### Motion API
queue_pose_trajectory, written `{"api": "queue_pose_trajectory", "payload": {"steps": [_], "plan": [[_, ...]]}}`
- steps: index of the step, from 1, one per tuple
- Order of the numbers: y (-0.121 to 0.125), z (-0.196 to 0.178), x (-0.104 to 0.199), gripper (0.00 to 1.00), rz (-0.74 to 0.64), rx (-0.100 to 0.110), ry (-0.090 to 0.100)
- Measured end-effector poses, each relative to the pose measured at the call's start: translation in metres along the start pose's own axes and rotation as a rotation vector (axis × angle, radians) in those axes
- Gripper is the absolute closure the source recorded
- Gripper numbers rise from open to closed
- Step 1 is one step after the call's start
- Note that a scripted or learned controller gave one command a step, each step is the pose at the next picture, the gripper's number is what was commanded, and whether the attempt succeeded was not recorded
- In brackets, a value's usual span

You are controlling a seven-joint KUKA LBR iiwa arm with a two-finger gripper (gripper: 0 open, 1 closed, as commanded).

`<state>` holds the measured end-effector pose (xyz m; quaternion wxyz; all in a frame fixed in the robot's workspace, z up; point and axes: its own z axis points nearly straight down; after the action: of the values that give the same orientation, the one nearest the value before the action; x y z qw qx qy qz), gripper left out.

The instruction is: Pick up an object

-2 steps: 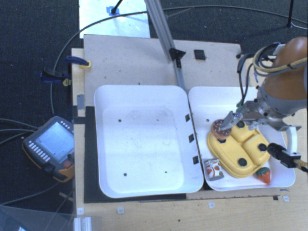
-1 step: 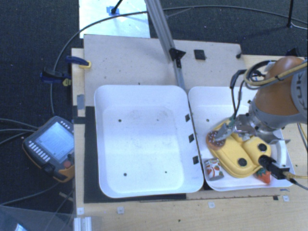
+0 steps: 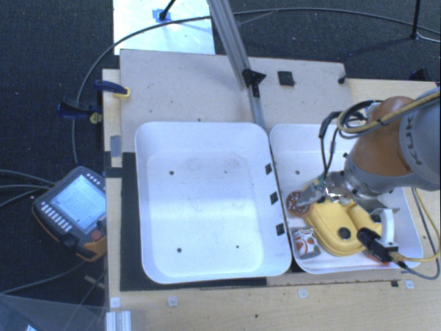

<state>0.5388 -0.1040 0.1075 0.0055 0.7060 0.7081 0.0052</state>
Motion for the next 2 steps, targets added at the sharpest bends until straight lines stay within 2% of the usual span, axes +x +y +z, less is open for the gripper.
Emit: {"api": "queue_pose_trajectory", "payload": {"steps": [1, 2], "plan": [[0.006, -0.018, 0.000, 1.00, -0.003, -0.019, -0.003], [0.015, -0.068, -0.008, 1.00, -0.001, 0.008, -0.001]]}}
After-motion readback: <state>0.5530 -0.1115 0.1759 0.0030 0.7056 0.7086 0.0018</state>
